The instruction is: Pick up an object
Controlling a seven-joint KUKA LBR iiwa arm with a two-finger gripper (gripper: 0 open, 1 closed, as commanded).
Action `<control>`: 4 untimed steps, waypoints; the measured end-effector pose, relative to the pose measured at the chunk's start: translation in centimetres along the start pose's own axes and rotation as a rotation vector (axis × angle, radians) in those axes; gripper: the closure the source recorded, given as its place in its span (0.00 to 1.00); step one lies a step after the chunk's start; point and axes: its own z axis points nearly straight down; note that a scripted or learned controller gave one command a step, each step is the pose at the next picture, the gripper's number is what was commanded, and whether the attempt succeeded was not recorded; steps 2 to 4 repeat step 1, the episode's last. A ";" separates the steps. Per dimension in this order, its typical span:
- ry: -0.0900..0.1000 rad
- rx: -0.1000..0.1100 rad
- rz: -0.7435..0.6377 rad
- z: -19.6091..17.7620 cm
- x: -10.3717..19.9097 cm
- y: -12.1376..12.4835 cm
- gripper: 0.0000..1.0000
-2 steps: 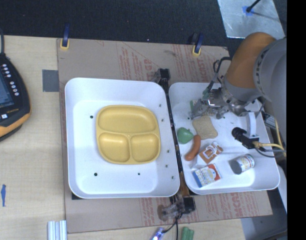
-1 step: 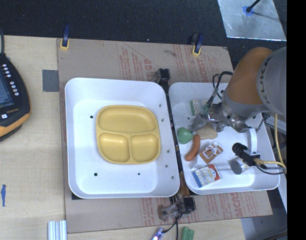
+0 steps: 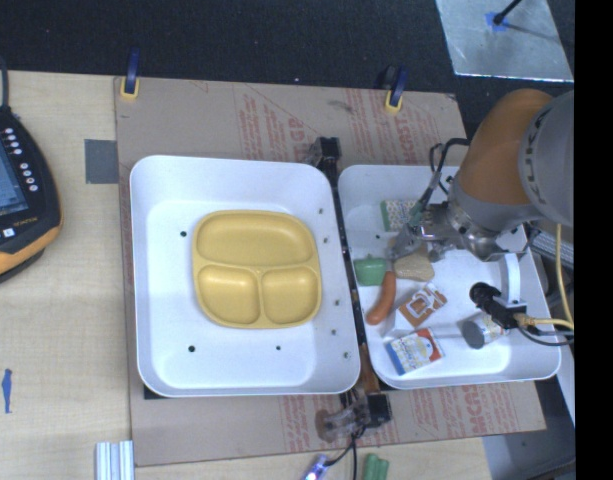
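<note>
We judge the task barely past its approach: the gripper (image 3: 418, 236) is down in the right bin (image 3: 531, 371), its tip just at or against a tan wedge-shaped piece (image 3: 414, 266), but nothing is lifted and we cannot tell from this slanted view whether the jaws are spread or closed, or whether they have hold of anything. So the grasp and the lift both remain, as far as we can see. The candidates all lie in that bin: the tan piece, a green block (image 3: 369, 269) just beside it, an orange-red sausage shape (image 3: 383, 297) slanting below, an orange-and-white packet (image 3: 422, 305), a blue-and-white packet (image 3: 414, 350) near the front wall, and a greenish packet (image 3: 397, 212) toward the back. They crowd the bin's left half, several nearly touching, so we expect little side room for fingers around the tan piece. The wall shared with the left bin (image 3: 151, 268) is near the green block and sausage. The left bin holds a yellow divided tray (image 3: 256, 267). Straight up looks the freest way out.
</note>
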 end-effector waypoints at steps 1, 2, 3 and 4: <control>0.004 -0.004 0.002 -9.1 5.3 4.8 1.00; 0.004 -0.004 0.002 -9.1 5.3 4.8 1.00; 0.004 -0.004 0.002 -9.1 5.3 4.8 1.00; 0.004 -0.004 0.002 -9.1 5.3 4.8 1.00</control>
